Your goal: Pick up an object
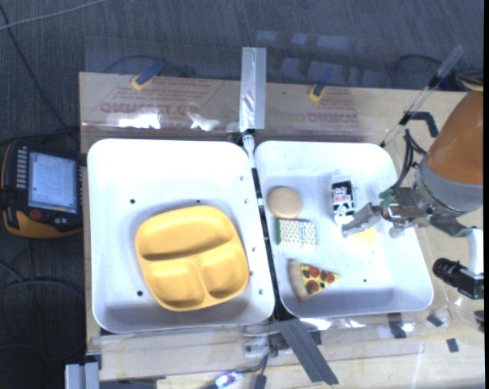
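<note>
The grey metal two-finger tool (359, 222) sits low over the right-hand shallow white bin (406, 294), and whether it's spread or closed I cannot tell from up here. Nothing is visibly gripped, so the pick looks not yet made. Just beside its tip stands the small black-and-white carton (342, 199), the likeliest target. Further out lie the round tan bun (285, 202), the pale patterned square packet (298, 233) and the toy pizza slice (312, 279). Well beyond, the yellow divided plastic tray (193, 255) rests in the left-hand white bin (114, 168). Grasp and lift remain.
</note>
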Controlling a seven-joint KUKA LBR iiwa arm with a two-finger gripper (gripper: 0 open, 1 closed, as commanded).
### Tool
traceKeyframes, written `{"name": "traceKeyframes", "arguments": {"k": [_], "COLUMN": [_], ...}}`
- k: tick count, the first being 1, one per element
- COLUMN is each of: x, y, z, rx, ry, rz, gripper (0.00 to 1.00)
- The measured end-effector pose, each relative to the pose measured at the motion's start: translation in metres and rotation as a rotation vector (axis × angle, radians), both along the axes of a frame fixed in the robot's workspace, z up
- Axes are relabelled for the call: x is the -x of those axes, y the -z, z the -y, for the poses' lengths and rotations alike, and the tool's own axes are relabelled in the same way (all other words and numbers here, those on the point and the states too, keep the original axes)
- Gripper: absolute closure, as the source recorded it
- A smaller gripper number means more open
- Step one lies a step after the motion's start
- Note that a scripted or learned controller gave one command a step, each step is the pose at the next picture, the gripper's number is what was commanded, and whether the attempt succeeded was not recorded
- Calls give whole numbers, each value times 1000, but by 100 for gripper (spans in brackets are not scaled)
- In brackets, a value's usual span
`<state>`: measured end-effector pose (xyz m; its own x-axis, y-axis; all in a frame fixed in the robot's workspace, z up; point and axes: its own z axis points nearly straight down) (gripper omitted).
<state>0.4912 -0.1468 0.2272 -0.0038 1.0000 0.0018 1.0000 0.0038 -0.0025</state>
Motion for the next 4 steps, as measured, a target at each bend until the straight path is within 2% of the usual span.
{"name": "traceKeyframes", "arguments": {"k": [1,2,3,4], "x": [-89,-113,-97,-117], "y": [42,134,68,138], "z": [31,48,11,41], "rx": [-1,1,1,5], "ry": [13,-30,64,140], "rz": [0,2,0,12], "gripper": [0,0,0,0]}}
